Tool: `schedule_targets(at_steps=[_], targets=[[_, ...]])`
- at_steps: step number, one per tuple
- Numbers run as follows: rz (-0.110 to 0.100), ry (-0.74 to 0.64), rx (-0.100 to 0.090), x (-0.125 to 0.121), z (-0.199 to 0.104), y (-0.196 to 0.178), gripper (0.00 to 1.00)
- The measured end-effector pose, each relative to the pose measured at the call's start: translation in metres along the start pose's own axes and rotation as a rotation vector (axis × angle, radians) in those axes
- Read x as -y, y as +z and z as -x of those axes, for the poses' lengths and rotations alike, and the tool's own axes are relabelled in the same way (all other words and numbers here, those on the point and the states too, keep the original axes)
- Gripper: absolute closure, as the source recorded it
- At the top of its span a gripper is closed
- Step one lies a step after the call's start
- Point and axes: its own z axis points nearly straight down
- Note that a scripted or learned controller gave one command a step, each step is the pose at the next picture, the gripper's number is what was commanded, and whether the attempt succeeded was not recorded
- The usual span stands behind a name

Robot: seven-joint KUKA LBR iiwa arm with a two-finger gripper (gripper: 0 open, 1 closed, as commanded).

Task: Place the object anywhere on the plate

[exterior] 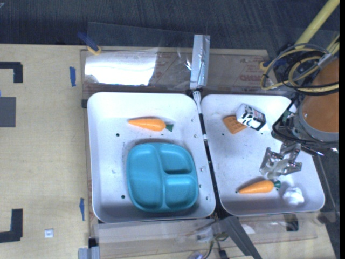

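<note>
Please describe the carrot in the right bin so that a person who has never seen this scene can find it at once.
Look at the right white bin, where the grey arm reaches in. Near its front edge lies an orange toy carrot with a green end, just below the metal gripper. The other carrot lies in the left bin, behind the blue divided plate.

A blue plastic plate with three compartments [161, 177] lies flat in the lower middle of the left white bin. An orange toy carrot with a green stub [256, 186] lies on its side in the lower part of the right bin, tip pointing left, well apart from the plate.
</note>
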Motion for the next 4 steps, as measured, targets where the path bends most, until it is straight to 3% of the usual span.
schedule_targets(at_steps=[1, 2, 3, 4], targets=[[0.004, -0.271, -0.001, 0.02, -0.059, 0.018, 1.0], [0.004, -0.273, 0.0, 0.02, -0.058, 0.018, 0.0], [0.0, -0.269, 0.004, 0.021, -0.056, 0.007, 1.0], [0.006, -0.549, 0.0, 0.038, -0.092, 0.079, 1.0]])
